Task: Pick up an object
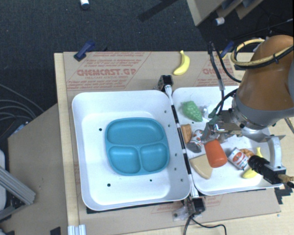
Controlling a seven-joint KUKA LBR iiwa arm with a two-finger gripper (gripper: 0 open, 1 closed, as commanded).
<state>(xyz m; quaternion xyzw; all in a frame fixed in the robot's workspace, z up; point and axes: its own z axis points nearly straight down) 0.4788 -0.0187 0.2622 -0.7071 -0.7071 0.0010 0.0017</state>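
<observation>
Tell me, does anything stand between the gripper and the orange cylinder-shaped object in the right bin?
Nothing visible does. The gripper sits just above the orange cylinder-shaped object in the right white bin. A small silver can lies close on the camera view's left side, and a tan wedge below, both beside the path.

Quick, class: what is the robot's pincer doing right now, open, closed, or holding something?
Pincer: over the right bin, just above the orange cylinder; open or closed cannot be told, and nothing is seen held.
</observation>
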